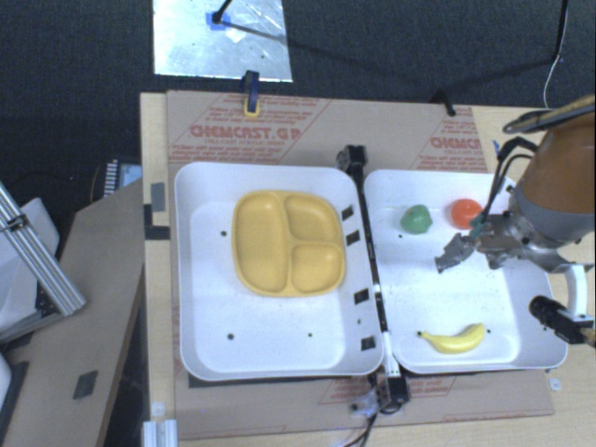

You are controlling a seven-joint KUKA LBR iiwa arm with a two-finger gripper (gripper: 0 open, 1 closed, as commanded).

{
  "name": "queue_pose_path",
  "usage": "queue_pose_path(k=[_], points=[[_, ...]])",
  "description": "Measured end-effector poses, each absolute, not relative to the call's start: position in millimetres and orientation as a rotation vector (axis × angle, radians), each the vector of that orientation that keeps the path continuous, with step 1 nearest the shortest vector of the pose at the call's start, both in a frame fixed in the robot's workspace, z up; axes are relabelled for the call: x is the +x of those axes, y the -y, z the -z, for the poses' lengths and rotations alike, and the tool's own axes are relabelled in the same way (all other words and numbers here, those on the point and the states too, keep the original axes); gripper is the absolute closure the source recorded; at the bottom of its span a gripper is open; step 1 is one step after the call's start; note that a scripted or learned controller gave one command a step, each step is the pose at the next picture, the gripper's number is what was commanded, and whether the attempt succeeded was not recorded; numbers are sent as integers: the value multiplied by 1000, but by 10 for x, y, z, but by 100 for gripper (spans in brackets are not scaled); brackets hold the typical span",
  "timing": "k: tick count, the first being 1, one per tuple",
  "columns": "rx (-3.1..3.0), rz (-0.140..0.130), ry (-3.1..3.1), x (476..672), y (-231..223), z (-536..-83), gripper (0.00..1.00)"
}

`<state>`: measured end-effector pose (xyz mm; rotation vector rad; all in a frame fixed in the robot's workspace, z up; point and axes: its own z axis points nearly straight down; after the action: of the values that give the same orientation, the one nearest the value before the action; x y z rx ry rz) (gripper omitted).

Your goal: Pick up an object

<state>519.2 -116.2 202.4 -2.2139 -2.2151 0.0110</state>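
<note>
The floor is dark carpet, and on it stands a table (158, 138) with a sheet of brown cardboard (307, 124) on top. Two shallow white bins sit side by side on the cardboard.

The left bin (200, 343) holds a yellow plate (287, 242) with three sections. The plate lies flat near the middle of that bin.

The right bin (410, 301) holds three things. A small green ball (416, 218) sits near the far side. An orange ball (464, 211) sits just beside it, to the right. A yellow banana (454, 338) lies near the front edge, well apart from the two balls.

The grey arm with its orange band reaches in from the right. Its claw (453, 254) hangs over the right bin, between the balls and the banana, close to the orange ball. I cannot tell if the claw is open or closed from here. Nothing shows between its tips.

A shiny silver sheet (186, 26) lies on the floor behind the table.
</note>
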Motion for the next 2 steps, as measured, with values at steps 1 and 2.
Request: queue_pose_path(k=[1, 2], points=[[-2218, 1, 2226, 5222, 1159, -2087, 0], [-2218, -2, 2220, 5183, 1126, -1657, 0]])
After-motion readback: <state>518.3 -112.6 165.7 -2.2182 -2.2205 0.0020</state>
